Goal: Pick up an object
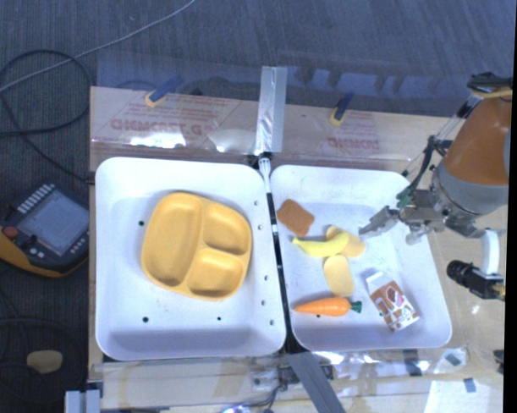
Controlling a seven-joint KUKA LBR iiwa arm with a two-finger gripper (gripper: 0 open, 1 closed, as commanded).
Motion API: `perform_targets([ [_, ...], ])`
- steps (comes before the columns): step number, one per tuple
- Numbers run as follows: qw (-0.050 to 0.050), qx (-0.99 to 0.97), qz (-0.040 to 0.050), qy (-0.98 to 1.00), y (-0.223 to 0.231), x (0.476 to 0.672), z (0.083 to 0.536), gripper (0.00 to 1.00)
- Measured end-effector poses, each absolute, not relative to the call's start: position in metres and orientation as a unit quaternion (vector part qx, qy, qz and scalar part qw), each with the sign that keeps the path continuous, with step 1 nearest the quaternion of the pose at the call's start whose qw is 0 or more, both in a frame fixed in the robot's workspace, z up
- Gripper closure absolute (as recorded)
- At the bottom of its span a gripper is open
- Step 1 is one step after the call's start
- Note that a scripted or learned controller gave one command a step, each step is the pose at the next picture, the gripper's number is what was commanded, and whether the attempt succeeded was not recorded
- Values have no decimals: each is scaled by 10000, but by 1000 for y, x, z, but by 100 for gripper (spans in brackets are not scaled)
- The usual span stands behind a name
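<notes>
1. Nearest to us in the right bin (423, 334) lie a toy carrot (323, 307) with a green top and a small brown-and-white carton (392, 303); we see printing on the carton's face, too small to read.
2. We find the other pickable things in the same bin: a pale yellow oval piece (339, 275) just above the carrot, a banana (327, 244) touching that piece's upper end, and a brown toast-like square (295, 216) near the divider.
3. We see the arm (479, 158) come in from the right, its orange band high at the edge and the grey wrist below it, tilted down and leftward over the right bin's upper right part.
4. We place the gripper (395, 223) low over the bin, to the right of the banana; its two fingers (376, 223) are splayed well apart, with nothing between them.
5. We note a yellow divided tray (196, 244) lying alone in the left bin (110, 323).
6. We make out mirrored reddish lettering on the clear sheet (160, 122) behind the bins, not legible to us.
7. We also spot a handheld control pendant (39, 229) with a screen on the floor at left; no writing on it can be read.
</notes>
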State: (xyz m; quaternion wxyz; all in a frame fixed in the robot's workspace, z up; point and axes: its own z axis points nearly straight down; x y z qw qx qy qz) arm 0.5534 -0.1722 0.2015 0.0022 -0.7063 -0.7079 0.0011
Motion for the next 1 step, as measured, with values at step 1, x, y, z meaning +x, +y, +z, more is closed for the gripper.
perform_targets([
  [1, -32, -7075, -26, -7067, -159, 487, 89, 0],
])
